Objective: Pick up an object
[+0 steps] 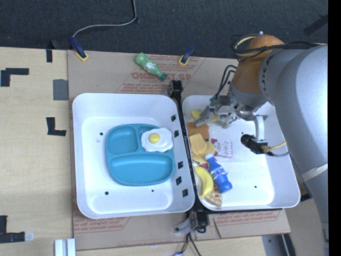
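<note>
Hovering fingers (205, 117) just above cheese slice (197, 143).

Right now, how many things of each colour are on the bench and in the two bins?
Blue: 2, the divided plate and the bottle
Green: 1, the bottle on the cardboard
Yellow: 2, the banana and the cheese slice
White with yellow: 1, the fried egg
Total: 6

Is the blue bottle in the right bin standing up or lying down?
Lying down: the blue bottle lies on its side, white cap end toward the bin's back, beside the banana.
</note>
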You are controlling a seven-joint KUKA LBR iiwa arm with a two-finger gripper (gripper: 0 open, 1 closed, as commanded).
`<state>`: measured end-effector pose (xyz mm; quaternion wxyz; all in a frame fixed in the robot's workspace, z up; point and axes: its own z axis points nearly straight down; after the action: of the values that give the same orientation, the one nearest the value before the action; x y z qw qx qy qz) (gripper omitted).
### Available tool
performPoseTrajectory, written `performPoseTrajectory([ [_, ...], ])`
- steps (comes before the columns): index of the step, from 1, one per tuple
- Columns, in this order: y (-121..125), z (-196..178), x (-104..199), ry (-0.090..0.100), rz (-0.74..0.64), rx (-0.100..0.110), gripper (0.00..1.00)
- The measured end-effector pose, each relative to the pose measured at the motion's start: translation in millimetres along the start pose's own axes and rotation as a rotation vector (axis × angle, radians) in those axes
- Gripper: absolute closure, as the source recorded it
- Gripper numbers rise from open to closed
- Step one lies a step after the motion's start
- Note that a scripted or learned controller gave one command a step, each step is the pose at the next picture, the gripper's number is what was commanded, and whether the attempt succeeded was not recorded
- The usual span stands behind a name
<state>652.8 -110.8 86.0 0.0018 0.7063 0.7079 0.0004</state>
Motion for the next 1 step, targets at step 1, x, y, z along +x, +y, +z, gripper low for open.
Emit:
performPoseTrajectory([
  [1, 15.7, 1.0, 14.0, 0.001, 0.001, 0.004, 0.0],
])
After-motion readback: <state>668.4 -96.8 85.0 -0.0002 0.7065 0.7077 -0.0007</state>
